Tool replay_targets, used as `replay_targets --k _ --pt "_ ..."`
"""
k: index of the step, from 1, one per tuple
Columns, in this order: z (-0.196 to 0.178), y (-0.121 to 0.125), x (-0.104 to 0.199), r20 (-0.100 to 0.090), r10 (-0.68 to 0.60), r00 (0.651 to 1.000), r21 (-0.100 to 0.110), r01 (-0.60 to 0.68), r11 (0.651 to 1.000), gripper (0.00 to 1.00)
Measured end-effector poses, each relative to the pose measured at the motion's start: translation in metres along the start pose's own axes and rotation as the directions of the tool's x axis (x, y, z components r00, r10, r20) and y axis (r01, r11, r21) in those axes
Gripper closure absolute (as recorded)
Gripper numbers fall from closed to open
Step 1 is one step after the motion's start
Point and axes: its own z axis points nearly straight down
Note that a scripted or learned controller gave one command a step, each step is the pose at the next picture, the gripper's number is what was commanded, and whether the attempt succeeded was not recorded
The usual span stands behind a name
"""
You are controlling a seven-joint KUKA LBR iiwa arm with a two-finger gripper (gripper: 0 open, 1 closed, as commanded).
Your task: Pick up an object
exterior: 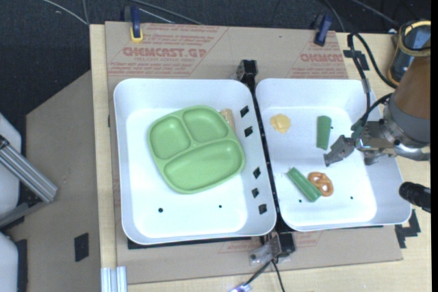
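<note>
Board [171, 51] printed "CHEMCAST GP", green divided plate [197, 148] in left bin [137, 208], jaws' state unclear

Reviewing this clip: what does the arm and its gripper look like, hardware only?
The arm is a bulky rounded grey body, with an orange-brown section above the wrist. Black cables loop along its side. The gripper is small, dark grey metal, with thin angular fingers. A yellow-rimmed ring sits near the arm's upper part.

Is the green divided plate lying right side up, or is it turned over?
Right side up. The green divided plate lies flat in the left bin, and its three compartments face upward with raised ridges between them.
</note>
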Motion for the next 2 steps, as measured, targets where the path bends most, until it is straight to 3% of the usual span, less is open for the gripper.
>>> replay_targets --k 1,2 --pt "-0.007 0.003 0.0 0.002 -0.004 1.0 -0.014 0.004 1.0 0.0" --pt "0.053 0.0 -0.005 0.001 -0.003 1.0 -0.011 0.003 1.0 0.0"
